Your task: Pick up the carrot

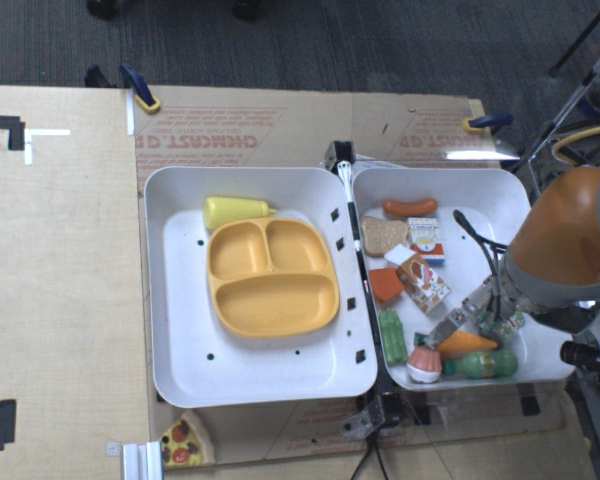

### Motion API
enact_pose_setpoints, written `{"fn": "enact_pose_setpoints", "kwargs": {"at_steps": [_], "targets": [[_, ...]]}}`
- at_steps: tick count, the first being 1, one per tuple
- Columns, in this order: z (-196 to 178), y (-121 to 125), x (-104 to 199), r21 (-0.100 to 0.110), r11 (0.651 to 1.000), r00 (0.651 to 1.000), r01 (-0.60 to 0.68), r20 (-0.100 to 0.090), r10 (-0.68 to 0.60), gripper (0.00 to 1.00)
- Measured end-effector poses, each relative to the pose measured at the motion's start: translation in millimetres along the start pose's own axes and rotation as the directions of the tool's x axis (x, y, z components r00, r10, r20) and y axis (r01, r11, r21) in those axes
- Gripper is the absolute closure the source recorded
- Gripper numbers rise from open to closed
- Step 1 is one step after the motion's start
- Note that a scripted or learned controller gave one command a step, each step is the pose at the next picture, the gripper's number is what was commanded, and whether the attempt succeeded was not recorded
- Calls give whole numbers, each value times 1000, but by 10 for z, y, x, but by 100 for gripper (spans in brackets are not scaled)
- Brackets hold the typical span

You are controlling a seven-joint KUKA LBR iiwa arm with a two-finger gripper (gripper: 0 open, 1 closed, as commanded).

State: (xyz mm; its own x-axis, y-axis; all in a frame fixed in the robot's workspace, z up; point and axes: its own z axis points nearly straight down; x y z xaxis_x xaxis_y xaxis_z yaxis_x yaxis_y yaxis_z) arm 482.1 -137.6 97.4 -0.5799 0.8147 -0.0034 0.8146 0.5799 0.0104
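Carrot: smooth orange tapered plastic, lying near front wall of right bin, touching glossy green bottle. Gripper low, just beside carrot's left end; jaw state cannot tell. Nearby: printed carton, bread slice, sausage. Left bin: yellow three-compartment plate, rounded corners.

partly hidden under the gripper: the carrot. cut off at the right edge: the arm. finger state too small to tell.
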Motion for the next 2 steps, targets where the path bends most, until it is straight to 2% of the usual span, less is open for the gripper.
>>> {"fn": "enact_pose_setpoints", "kwargs": {"at_steps": [1, 2], "targets": [[4, 12, 10, -2, 902, 902, -432, 3, 432, 0], [-94, 47, 8, -5, 905, 905, -426, 1, 426, 100]]}}
